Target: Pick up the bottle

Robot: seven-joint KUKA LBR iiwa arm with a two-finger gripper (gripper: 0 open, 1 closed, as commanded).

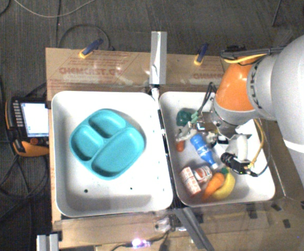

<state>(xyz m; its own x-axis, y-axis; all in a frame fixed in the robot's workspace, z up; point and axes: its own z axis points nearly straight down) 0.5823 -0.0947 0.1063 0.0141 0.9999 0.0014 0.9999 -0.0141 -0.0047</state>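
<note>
Grey arm w/ orange band is reaching from the right over the right bin (267,190). Pincer (203,131) is hanging just above the blue bottle (202,148); can't tell its state. Bottle is lying diagonally, cap toward lower right. Crowding it: green item (184,117), can (190,180), carrot (212,186), banana (225,187). Teal plate (107,143) is sitting in the left bin.
</note>
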